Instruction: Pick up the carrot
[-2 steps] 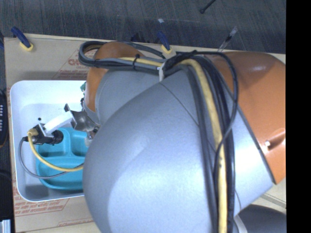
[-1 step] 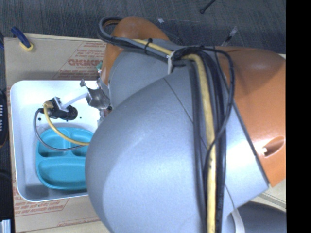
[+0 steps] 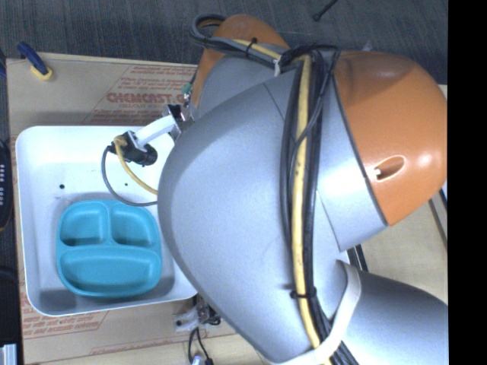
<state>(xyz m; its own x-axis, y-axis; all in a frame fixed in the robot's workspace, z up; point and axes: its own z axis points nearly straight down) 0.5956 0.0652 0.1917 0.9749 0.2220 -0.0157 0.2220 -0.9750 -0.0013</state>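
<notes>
- Claw: covered by the grey arm that reaches in over it; whether it is wide, narrow or holding anything cannot be told.
- Nearest visible hardware to the claw: a white bracket with a black plug, jutting from the arm's left flank over the bin, with a thin looped cable hanging from it.
- Along the arm, away from the claw: a bundle of yellow and black cables runs over the grey shell, and the orange band sits on the far side of it.
- Below and beside the claw's end: the white bin, part of which lies under the arm.
- Within that bin, on the side away from the arm: a blue divided tray, resting flat near the bin's front wall; its three compartments look bare.
- Beyond the bin: printed cardboard under it, and a small blue and yellow object well apart at the far corner.
- Carrot: its place cannot be told; by judgement it lies under the arm's bulk, since neither the open bin floor nor the tray carries it.
- Step in hand, by judgement: the reach or descent toward the carrot, with no grasp confirmed.
- Next move, by judgement: the claw must settle astride the carrot and close on it before lifting; a check of the hold awaits the arm drawing clear.
</notes>
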